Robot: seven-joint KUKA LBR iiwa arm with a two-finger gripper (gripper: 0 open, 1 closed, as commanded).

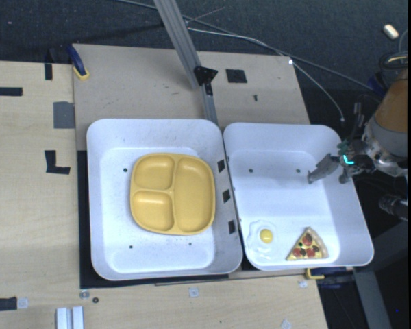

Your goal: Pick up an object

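The end effector (327, 169) hangs open and holds nothing at the right bin's (288, 134) right edge; the toy pizza slice (307, 245) and fried egg (263, 238) lie below-left, in the lower right of the frame.

- So we've got two bins sitting side by side on the tabletop (27, 184), pretty much touching along their inner edges.
- Left bin (99, 197) has a divided plate (172, 193) lying flat around its middle.
- Right bin (288, 142) holds a toy fried egg (263, 238) near its front left corner, with a toy pizza slice (307, 245) just beside it to the right, apart from the egg.
- The gripper (332, 170) comes in over the right bin's right edge, behind the pizza slice and well apart from it.
- A slanted pole (181, 36) rises behind the bins, above the seam between them.
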